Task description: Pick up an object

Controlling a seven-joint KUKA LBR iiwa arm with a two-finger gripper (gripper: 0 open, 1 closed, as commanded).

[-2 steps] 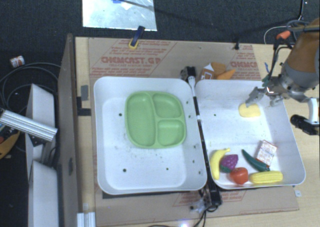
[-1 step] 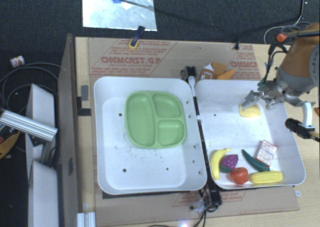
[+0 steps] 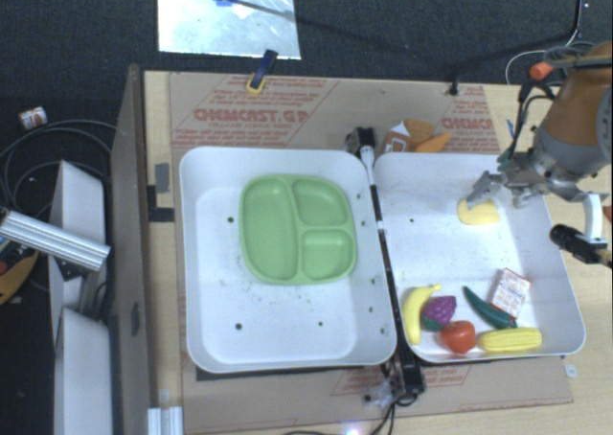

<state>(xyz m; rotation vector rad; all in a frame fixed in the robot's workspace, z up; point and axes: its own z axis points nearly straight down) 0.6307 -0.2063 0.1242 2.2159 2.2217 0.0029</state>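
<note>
Two shallow white bins are sitting side by side on the bench. The left bin (image 3: 206, 261) is holding a green divided plate (image 3: 297, 230), which is lying flat near its middle. The right bin (image 3: 421, 232) is carrying several toy foods: a pale yellow lump (image 3: 478, 213) is resting in its upper right part, and along the lower edge a banana (image 3: 418, 309), a purple bunch of grapes (image 3: 440, 309), a red tomato (image 3: 459, 335), a dark green pepper (image 3: 487, 308), a corn cob (image 3: 510, 338) and a small printed carton (image 3: 510, 290) are lying close together.

The grey arm with its orange band (image 3: 580, 103) is reaching in from the right of the frame, and its gripper (image 3: 486, 189) is hovering right at the upper edge of the pale yellow lump. How far its jaws are parted cannot be told from this angle, nor whether anything is being held.

Behind the bins, an orange object (image 3: 421, 139) is lying on the cardboard (image 3: 287, 107).
</note>
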